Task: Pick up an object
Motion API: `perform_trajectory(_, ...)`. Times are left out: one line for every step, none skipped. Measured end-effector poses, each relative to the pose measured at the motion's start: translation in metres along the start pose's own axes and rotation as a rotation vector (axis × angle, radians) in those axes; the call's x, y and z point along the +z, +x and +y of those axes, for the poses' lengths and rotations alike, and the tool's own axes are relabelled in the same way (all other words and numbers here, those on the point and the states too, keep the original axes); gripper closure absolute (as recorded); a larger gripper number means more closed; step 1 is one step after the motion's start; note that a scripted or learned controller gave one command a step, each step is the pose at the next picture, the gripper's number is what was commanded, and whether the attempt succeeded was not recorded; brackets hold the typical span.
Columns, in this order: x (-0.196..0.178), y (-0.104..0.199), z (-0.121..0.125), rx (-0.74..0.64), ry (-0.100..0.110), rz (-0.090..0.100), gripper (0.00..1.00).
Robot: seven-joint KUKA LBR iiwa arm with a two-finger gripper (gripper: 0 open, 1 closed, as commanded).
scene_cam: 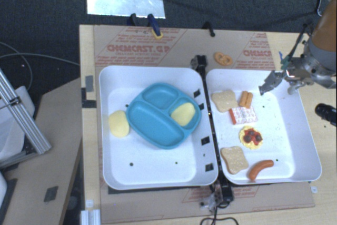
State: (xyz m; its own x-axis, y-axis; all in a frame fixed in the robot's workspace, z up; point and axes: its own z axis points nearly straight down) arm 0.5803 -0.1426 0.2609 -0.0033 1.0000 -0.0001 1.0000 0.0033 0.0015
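A round yellow lump [119, 124] lay near the left bin's left edge. In the right bin [295, 129], small orange rolls [245, 99] sat near the top edge. The claw [278, 80] hung spread wide, holding nothing; it should drop straight over them.

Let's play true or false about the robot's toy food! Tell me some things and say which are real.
1. The blue plate is in the left bin. True.
2. A yellow food piece lies in one of the blue plate's compartments. True.
3. The sausage is on the blue plate. False: it lies in the right bin, near the front edge.
4. The gripper is holding a slice of bread. False: it hangs above the right bin with nothing seen between its fingers.
5. A pretzel lies outside both bins, on the board behind them. True.
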Motion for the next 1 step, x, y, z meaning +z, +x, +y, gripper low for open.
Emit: perform_trajectory(-0.0151,0.0158,0.0823,-0.005,-0.009,-0.002,0.0)
